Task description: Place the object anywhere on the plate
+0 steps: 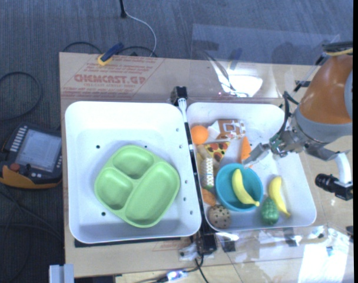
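Green and three-sectioned, the plate [138, 185] lies in the left bin [79, 122], toward its near side, with nothing on it. White as well, the right bin [300, 208] sits just beside it on the table [123, 78] and carries all the toy food. At that bin's far left is an orange [199, 134], with a printed box [229, 128] to its right and a pizza slice [215, 151] just nearer. An orange carrot [244, 150] stands between the box and a blue bowl [227, 188]; the bowl holds one banana [244, 187]. A second banana [277, 193] lies right of the bowl, touching a green vegetable [269, 212] at the near edge. A brown cookie [219, 217] rests at the near left of that bin, below the bowl.

Reaching in from the right, the grey arm [329, 99] with its orange band hangs over the right bin. Its hand [257, 153] is low, just right of the carrot and just beyond the bowl's far rim. I cannot tell whether the fingers are apart or together, and nothing shows between them.
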Motion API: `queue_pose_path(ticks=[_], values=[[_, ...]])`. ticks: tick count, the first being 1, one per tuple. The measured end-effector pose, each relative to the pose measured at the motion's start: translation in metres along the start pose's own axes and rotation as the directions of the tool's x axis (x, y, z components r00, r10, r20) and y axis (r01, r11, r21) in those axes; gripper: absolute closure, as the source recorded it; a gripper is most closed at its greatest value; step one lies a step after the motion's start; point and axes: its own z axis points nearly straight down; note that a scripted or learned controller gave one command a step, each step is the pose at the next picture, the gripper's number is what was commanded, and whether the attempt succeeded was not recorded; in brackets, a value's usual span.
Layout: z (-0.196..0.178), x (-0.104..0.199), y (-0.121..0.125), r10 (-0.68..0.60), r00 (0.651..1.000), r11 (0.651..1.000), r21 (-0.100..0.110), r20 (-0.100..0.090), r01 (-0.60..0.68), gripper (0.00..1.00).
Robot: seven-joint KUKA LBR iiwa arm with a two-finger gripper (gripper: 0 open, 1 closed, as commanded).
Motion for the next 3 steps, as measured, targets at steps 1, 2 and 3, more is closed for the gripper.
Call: queue_pose_path(ticks=[1,2,3], values=[[0.0000,0.0000,0.0000,0.000,1.000,1.000,0.000,0.000,0.000,0.00],[0.0000,0.0000,0.0000,0.000,1.000,1.000,0.000,0.000,0.000,0.00],[0.0000,0.0000,0.0000,0.000,1.000,1.000,0.000,0.000,0.000,0.00]])
